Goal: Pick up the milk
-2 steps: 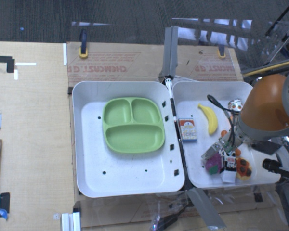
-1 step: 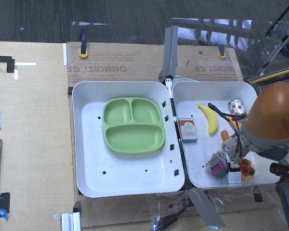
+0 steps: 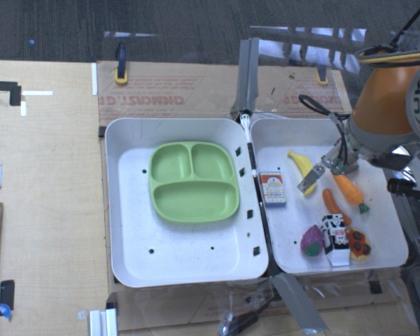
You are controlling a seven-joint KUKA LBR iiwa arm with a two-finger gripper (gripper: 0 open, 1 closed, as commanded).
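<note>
Currently claw [image 3: 320, 173] hangs low over right bin [image 3: 287, 257], beside banana [image 3: 300, 163] — jaw gap too blurred to judge, nothing visibly between fingers. Milk carton [image 3: 337, 239] stands at bin's near side, cow-patterned, between purple fruit [image 3: 311, 240] and what seems orange toy [image 3: 358, 245] — well apart from claw. Green divided plate [image 3: 194, 182] in left bin [image 3: 126, 243].

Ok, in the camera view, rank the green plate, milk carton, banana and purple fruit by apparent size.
Largest to smallest:
1. green plate
2. milk carton
3. banana and purple fruit: these look too alike to rank, and the tool partly covers the banana.
</note>
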